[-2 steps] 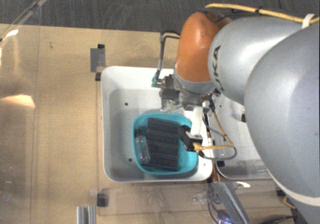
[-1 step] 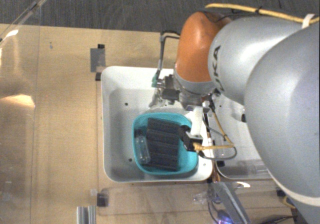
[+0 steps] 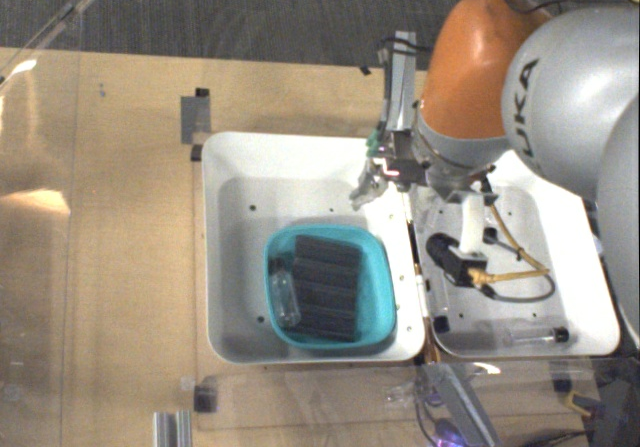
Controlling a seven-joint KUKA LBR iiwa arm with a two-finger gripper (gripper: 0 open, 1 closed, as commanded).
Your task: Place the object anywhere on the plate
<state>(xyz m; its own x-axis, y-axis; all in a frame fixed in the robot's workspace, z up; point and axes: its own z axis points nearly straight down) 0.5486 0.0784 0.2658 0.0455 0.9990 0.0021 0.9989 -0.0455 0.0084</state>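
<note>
Grey and orange, my arm (image 3: 560, 85) reaches in from the right and covers the upper part of the right bin (image 3: 590, 285). The left bin (image 3: 225, 265) lies open to the camera. In its lower half sits the teal plate (image 3: 378, 280), flat on the bin floor.

A dark ridged block (image 3: 325, 285) lies across the middle of the plate and takes up most of it. A clear bottle (image 3: 284, 297) lies on its side just beside the block, along the plate's left edge. Either could be the object meant, and I cannot tell which, but both rest within the plate's rim.

My gripper (image 3: 366, 190) hangs over the upper right of the left bin, near the wall shared by the two bins and apart from the plate. I see nothing held in it, and I cannot tell whether it is open or closed. A slim clear tube (image 3: 530, 336) lies along the near edge of the right bin.

Judging from how things lie, the placing looks done, or close to it. If so, the next move only needs me to lift straight up and clear of the bin wall without brushing the plate. If the tube is the target instead, I would have to cross to the right bin and come down on it along its length.
</note>
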